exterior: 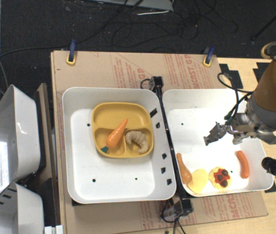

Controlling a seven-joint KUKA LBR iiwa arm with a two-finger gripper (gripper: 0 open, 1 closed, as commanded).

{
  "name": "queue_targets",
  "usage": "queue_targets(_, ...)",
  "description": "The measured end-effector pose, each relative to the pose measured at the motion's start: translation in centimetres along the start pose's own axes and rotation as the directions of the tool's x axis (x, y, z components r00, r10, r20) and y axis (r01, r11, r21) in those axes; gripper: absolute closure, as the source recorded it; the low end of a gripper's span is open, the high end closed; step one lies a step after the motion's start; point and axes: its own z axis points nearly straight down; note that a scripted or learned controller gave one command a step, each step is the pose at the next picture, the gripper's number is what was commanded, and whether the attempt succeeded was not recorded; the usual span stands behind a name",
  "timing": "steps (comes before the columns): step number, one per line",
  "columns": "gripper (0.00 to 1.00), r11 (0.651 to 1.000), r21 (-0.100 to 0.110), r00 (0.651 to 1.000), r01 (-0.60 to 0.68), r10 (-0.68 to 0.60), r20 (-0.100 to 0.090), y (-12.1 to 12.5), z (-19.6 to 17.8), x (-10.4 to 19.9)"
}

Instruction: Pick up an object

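Note:
My gripper [212, 136] hangs over the middle of the right bin [196, 112], its dark fingers pointing left and down with nothing seen between them. Below it, along the bin's front, lie an orange chicken-leg-shaped toy [183, 167], a pale yellow round piece [199, 180], a small pizza-like toy with red topping [220, 177] and a red-orange sausage [244, 164]. In the left bin [79, 145] a yellow divided plate [99, 115] holds a carrot [117, 133] and a beige shrimp-like toy [138, 140].
The two bins sit on a cardboard-covered bench [128, 67] held by clamps [71, 57] at the back. A black divider with clips [163, 130] runs between the bins. Grey containers [9, 130] stand off the bench at the left.

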Motion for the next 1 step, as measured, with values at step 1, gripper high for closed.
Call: queue_targets(1, 0.0, 1.0, 0.004, 1.0, -0.003, 0.003, -0.001, 0.61, 5.99, -0.46)
